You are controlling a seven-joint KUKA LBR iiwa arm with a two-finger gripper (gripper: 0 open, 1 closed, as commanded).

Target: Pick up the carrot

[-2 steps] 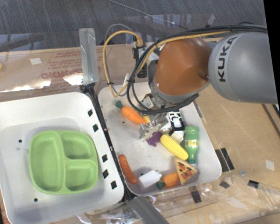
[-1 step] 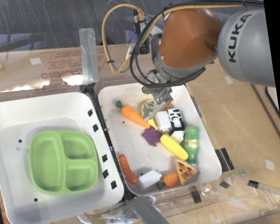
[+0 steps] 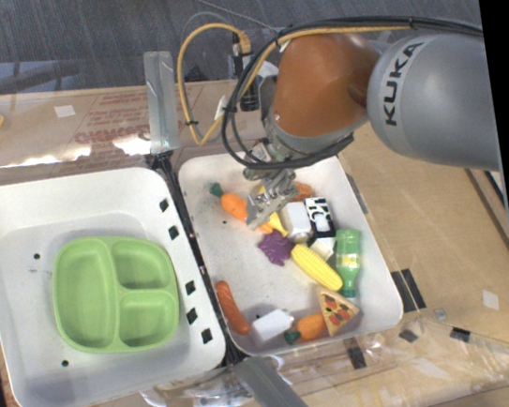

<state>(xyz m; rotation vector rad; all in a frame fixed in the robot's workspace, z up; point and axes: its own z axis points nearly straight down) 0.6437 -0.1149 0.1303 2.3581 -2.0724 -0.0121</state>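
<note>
An orange carrot [image 3: 233,207] with a small green top lies in the upper left part of the right bin [image 3: 203,253]. My gripper [image 3: 266,198] hangs low over the bin just right of this carrot, touching or nearly touching it, and the orange wrist band above hides much of it. A second orange carrot-like piece [image 3: 309,327] with a green end lies by the bin's front wall.
The right bin also holds purple grapes [image 3: 275,248], corn [image 3: 316,267], a green bottle [image 3: 348,260], a pizza slice [image 3: 340,310], a white block [image 3: 272,323], a reddish sausage [image 3: 230,307] and a black-and-white piece [image 3: 319,216]. A green divided plate [image 3: 114,293] sits in the left bin [image 3: 1,217].
</note>
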